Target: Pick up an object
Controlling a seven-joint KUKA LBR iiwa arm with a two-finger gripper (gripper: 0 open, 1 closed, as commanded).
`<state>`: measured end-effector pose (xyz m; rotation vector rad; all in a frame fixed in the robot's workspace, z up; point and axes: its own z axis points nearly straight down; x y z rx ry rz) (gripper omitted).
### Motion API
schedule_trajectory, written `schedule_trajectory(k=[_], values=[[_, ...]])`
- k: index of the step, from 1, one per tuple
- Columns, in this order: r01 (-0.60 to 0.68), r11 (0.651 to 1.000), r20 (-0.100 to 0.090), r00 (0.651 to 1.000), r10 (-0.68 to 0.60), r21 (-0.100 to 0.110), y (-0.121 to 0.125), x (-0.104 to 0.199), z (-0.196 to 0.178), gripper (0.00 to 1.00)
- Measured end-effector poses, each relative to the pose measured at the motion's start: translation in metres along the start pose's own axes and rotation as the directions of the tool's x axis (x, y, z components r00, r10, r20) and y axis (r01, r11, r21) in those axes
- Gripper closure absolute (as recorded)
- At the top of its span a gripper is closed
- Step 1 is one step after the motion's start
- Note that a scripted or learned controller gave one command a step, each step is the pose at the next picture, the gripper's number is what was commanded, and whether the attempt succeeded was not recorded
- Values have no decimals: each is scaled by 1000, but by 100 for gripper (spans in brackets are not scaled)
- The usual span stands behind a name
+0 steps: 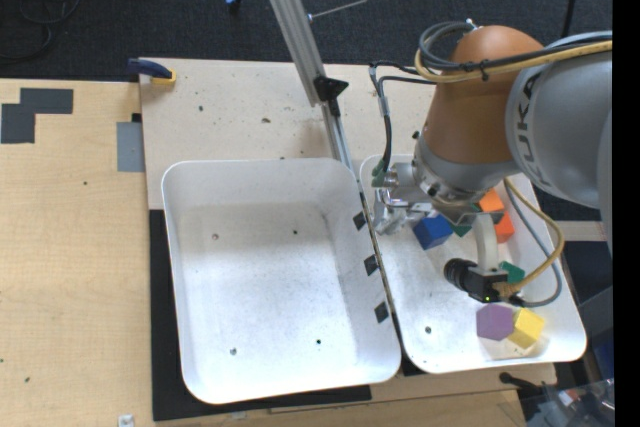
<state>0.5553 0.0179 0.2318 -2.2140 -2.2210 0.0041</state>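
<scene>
My gripper (394, 212) hangs over the upper left part of the right bin (440, 355), close to the wall it shares with the left bin. A blue cube (432, 232) lies just to the gripper's right, near it but not seen between its fingers. Orange pieces (494, 207) and a small teal piece (462, 228) sit partly under the wrist. Toward the bin's front right corner lie a green block (513, 271), a purple block (494, 322) and a yellow block (529, 327). The arm's bulk hides the bin's back part.
The left bin (200, 215) sits beside the right one, with black clips (371, 264) along their shared edge. A slanted aluminium rail (300, 40) rises behind the bins. A blue and yellow clamp (152, 70) lies at the bench's back left.
</scene>
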Motion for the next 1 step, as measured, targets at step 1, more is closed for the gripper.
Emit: schedule_trajectory(k=[1], values=[[2, 1000, -1, 1000, -2, 0, -16, 52, -9, 100]])
